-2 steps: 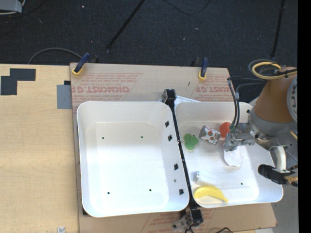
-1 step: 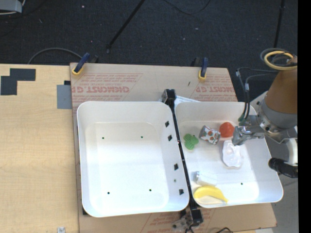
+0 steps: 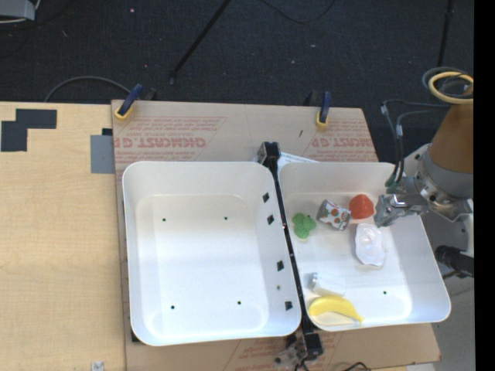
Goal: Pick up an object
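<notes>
1. So, starting at the near edge of the right bin [image 3: 433, 304]: a yellow banana-shaped piece [image 3: 334, 310] is lying almost in the near-left corner, tight against the divider wall. Going for that one looks risky to me, since a finger could jam on the wall or the rim before closing.
2. Just behind it a small pale tube-like thing [image 3: 328, 286] is sitting flat on the bin floor. It's low and white on white, so I'd guess it's easy to miss or just skid away.
3. Toward the right side, a crumpled white wad [image 3: 370, 246] is lying close under the gripper [image 3: 387, 209]. It looks soft, so a pinch might only catch a fold and slip off on the lift.
4. Further back, a red ball [image 3: 361, 205], a patterned little cup [image 3: 334, 215] and a green toy [image 3: 303, 226] are sitting in a loose row. The ball is right beside the gripper, and it could roll off if it gets nudged off-centre, maybe knocking the cup.
5. The gripper is hanging by the far-right wall; I can't tell how its claw is set from here, and nothing is showing in it. Nothing's picked yet, and the left bin [image 3: 155, 184] isn't carrying any objects.
</notes>
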Robot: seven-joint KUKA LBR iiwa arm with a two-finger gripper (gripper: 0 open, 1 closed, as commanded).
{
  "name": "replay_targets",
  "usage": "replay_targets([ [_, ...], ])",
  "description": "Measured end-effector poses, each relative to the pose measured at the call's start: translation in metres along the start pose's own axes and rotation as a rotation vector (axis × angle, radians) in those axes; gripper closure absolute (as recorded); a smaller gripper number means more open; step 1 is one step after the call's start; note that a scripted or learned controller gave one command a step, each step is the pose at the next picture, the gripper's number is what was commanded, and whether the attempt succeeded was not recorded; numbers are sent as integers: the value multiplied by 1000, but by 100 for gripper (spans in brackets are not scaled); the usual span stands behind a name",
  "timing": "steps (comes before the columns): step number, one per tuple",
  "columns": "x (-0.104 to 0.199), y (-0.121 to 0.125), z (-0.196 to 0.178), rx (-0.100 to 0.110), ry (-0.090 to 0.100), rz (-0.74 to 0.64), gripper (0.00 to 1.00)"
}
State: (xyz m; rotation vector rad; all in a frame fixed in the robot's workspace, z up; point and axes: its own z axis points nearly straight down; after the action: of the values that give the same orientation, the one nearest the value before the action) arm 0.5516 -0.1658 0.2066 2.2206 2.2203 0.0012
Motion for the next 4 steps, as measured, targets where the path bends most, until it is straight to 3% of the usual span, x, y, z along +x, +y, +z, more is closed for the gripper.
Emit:
replay_targets([
  [2, 99, -10, -2, 3, 1, -3, 100],
  [4, 193, -39, -13, 3, 1, -3, 100],
])
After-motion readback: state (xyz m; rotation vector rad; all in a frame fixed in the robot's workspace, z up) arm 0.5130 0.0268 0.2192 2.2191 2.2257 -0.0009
